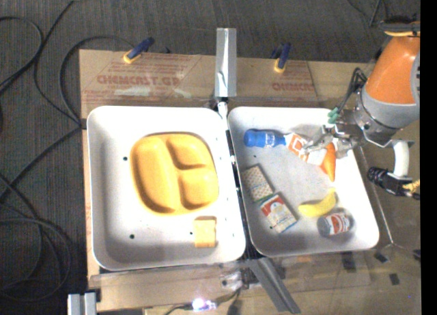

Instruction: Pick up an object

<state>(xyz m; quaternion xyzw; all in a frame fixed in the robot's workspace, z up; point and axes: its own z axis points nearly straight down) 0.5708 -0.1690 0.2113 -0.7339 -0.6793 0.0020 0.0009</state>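
My gripper (325, 141) hangs low over the upper right part of the right bin (362, 238), at the end of the grey arm with its orange band (396, 67). Directly beneath it lie an orange carrot (330, 162) and a white and orange packet (298, 145). The gripper's metal parts overlap both of them. Just left of the packet lies a blue bottle (263, 139). Nothing is visibly lifted off the bin floor.
Also in the right bin are a speckled cracker box (257, 182), a red and green carton (276, 212), a banana (319, 205) and a can (334, 224). The left bin (109, 238) holds a yellow divided tray (176, 172) and a tan block (205, 231).
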